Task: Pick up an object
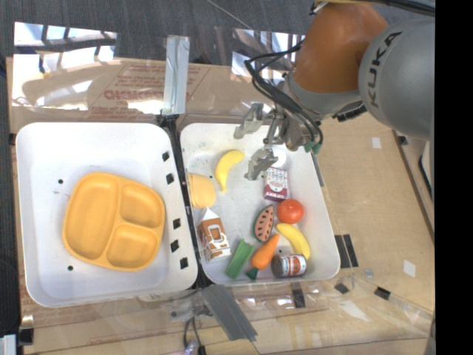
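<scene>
My gripper (252,144) hangs over the back of the right bin (322,198), open, with nothing between its fingers (258,164). A yellow banana (228,167) lies just to its left and slightly nearer the camera. A small red and white carton (276,183) sits right below the lower finger. Further forward lie a red tomato (291,211), a watermelon slice (264,222), a second banana (294,239), a carrot (264,251), a green vegetable (239,259) and a can (289,265).
A pale yellow round piece (201,191) and an orange and white box (213,239) lie along the right bin's left wall. The left bin (37,161) holds a yellow divided tray (114,220). The arm's grey and orange body fills the upper right.
</scene>
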Robot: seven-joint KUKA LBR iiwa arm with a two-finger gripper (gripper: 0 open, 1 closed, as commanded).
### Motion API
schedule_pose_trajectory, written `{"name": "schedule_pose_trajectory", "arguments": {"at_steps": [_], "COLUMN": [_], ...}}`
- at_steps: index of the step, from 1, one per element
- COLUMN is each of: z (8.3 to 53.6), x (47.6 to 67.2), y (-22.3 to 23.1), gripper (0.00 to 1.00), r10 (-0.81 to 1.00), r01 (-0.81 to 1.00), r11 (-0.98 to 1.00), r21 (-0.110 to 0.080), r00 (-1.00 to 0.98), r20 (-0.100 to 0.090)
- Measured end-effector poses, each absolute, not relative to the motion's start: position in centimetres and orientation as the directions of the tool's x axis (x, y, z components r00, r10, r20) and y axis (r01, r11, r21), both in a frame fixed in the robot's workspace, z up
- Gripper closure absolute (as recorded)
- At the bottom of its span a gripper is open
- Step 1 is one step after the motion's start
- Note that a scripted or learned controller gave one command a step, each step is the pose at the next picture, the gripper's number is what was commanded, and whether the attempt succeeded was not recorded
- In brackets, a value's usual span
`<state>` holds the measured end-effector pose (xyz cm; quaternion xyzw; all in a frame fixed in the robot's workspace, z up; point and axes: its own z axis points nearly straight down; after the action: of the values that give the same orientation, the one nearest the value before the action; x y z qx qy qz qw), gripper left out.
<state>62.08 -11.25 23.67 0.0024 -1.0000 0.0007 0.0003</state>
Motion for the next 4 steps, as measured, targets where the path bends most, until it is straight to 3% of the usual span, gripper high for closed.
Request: {"name": "schedule_pose_trajectory", "arguments": {"at_steps": [1, 2, 3, 4], "z": [16.3, 8.9, 9.2, 20.3], "x": [65.6, 65.5, 65.7, 63.5], "y": [-12.7, -11.8, -9.2, -20.7], "gripper": [0.0, 0.0, 0.0, 0.0], "r10": [-0.155, -0.163, -0.041, -0.199], "r01": [-0.155, -0.163, -0.041, -0.199], "r11": [0.988, 0.987, 0.999, 0.98], "r21": [0.001, 0.003, 0.001, -0.008], "r00": [-0.988, -0.987, -0.999, -0.98], "r20": [0.003, 0.006, 0.004, -0.008]}}
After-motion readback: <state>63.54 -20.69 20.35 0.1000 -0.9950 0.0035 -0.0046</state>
